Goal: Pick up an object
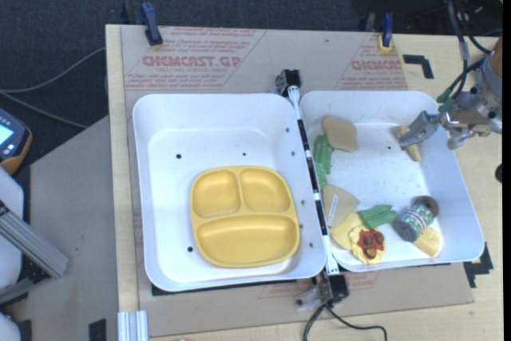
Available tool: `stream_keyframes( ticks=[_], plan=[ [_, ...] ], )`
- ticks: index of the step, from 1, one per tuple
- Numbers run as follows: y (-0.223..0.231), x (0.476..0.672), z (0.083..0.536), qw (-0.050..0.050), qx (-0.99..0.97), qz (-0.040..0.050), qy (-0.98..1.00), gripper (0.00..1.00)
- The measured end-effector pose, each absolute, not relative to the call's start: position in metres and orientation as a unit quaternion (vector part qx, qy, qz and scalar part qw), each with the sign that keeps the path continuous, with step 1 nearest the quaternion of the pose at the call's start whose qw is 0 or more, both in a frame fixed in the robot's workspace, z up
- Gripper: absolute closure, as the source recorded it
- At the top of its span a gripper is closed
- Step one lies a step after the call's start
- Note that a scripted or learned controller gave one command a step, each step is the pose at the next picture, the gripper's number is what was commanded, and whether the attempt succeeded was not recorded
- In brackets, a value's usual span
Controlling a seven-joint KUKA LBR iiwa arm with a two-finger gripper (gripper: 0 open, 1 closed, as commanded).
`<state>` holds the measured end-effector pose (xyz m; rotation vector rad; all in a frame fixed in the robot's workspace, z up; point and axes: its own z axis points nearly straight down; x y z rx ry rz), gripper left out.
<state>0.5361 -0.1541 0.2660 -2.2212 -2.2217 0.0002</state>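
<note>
From above, two white bins are sitting side by side on a board-covered bench: the left bin (152, 172) is holding a yellow divided plate (243, 216), lying flat near its front. The right bin (471, 212) is holding the loose items. A tan, rounded piece (343, 134) is lying near the back left corner, with a green leafy piece (322, 156) just beside it along the dividing wall. Towards the front, a pale wedge (342, 204) is resting near the divider, a green pepper-like piece (378, 215) is lying beside it, and a yellow item with red markings (363, 239) is sitting at the front edge. A small can with a green label (415, 218) is lying tilted at the front right, touching a yellow piece (431, 241). The gripper (417, 136) is reaching in from the right, hanging over the back right part of this bin, well apart from the front cluster; nothing is showing between its fingers, and whether they are parted is something I cannot tell.
</note>
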Motion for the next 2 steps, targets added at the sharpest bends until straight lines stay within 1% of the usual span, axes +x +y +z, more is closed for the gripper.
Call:
stream_keyframes(
  ticks=[1, 2],
  plan=[
    [-0.117, 0.629, 0.118, 0.002, -0.705, 0.0008, -0.709, 0.00],
    [-0.094, 0.669, 0.089, -0.002, -0.706, -0.0024, -0.708, 0.00]
  ],
)
